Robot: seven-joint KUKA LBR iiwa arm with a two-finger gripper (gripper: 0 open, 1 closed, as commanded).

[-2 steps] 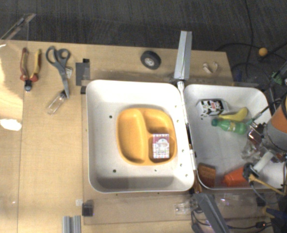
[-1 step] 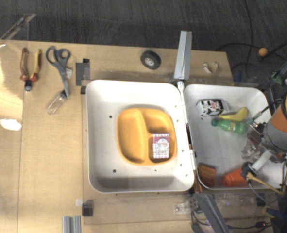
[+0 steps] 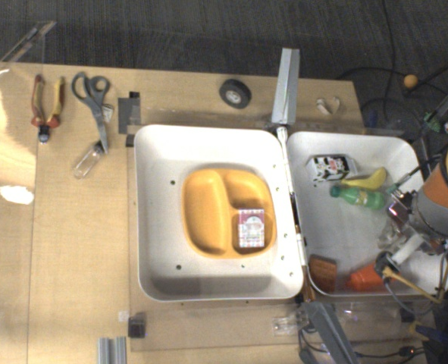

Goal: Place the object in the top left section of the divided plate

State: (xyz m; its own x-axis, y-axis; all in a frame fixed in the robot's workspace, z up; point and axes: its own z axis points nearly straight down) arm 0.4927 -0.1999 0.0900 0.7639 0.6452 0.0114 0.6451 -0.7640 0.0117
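A yellow divided plate (image 3: 208, 211) lies in the middle of the left bin (image 3: 159, 203). A small pink and white patterned pack (image 3: 251, 229) rests flat in the plate's lower right section. My gripper (image 3: 394, 222) hangs over the right side of the right bin (image 3: 337, 233), far from the plate. It sits just right of a green bottle (image 3: 358, 196) and above an orange object (image 3: 365, 278). I see nothing held in it.
The right bin also holds a small black and white carton (image 3: 330, 167), a yellow banana (image 3: 368, 179) and a brown block (image 3: 324, 271). Scissors (image 3: 95, 101), pliers (image 3: 45, 106) and a tape roll (image 3: 235, 93) lie on the bench behind the bins.
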